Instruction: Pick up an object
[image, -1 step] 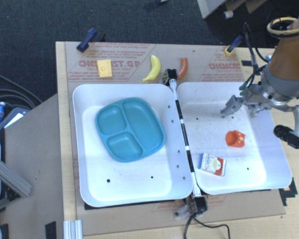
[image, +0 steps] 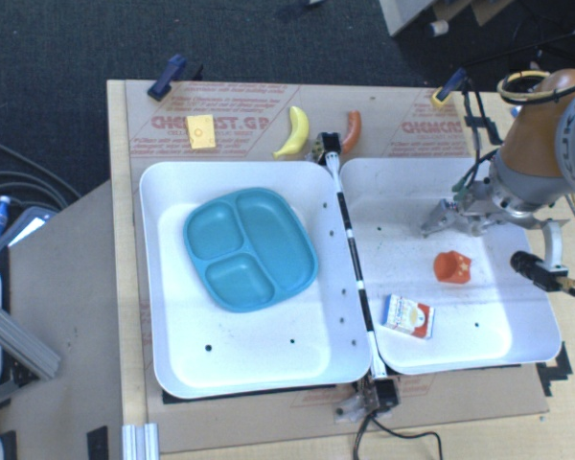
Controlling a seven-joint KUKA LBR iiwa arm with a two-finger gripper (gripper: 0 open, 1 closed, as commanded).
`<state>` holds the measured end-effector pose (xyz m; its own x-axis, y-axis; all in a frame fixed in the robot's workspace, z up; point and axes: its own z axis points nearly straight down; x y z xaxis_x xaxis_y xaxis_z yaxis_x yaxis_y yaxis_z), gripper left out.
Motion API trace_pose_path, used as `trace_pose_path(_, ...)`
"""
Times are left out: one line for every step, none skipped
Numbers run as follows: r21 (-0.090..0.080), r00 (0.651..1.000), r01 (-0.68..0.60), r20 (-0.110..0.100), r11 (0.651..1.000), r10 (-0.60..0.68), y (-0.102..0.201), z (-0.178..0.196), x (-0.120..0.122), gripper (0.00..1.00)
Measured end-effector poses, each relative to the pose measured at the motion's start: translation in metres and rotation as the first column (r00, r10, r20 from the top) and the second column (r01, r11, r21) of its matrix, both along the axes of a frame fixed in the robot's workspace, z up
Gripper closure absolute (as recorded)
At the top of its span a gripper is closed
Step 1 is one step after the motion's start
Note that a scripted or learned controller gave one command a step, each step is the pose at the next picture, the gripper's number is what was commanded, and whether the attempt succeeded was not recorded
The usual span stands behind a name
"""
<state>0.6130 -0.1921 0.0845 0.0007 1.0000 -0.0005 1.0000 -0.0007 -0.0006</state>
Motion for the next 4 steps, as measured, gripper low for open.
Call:
trace_pose_path(0.001,1.000,-0.002,0.002,1.000,0.002,0.033,0.001,0.052,0.00)
trace_pose_path(0.010,1.000,-0.005,0.000,1.000,0.005,-0.023,0.001,0.044,0.00)
trace_pose_path(0.002,1.000,-0.002,0.000,1.000,0.002,0.014,0.001,0.054,0.00)
trace_pose_path(-0.001,1.000,-0.003,0.002,1.000,0.003,0.013,0.011,0.055,1.00)
